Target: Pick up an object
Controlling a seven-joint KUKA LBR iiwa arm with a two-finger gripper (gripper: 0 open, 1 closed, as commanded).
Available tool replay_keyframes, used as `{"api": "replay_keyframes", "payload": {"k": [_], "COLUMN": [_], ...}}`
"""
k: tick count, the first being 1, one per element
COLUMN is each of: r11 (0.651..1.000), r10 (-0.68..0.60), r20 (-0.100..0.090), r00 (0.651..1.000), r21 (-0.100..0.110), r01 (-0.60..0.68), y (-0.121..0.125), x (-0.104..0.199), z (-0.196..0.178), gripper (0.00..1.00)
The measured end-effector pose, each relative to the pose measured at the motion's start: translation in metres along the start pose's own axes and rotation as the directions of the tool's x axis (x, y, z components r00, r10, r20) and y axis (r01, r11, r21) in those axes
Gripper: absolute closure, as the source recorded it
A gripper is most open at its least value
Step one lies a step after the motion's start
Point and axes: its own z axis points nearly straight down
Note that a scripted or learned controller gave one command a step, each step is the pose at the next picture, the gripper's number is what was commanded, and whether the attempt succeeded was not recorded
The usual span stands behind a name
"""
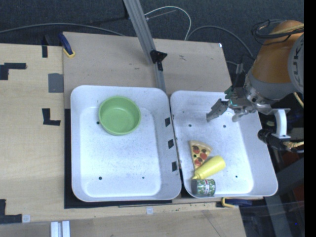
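Two spread end effector (pixel 228 113) fingers, empty-handed

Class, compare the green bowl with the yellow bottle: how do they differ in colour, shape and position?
The green bowl is round and sits upright, open side up; the yellow bottle is long and lies on its side. The bowl sits alone in the left bin; the bottle lies in the right bin, against a pizza slice and a can. Neither is held.
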Motion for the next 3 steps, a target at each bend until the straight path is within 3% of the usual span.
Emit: {"api": "replay_keyframes", "payload": {"k": [1, 3], "r11": [1.000, 1.000], "r10": [0.000, 0.002], "r20": [0.000, 0.000], "r00": [1.000, 1.000], "r21": [0.000, 0.007], "r01": [0.000, -0.002], "y": [0.000, -0.005], "x": [0.000, 0.007], "z": [0.000, 0.120], "gripper": [0.00, 0.00]}}
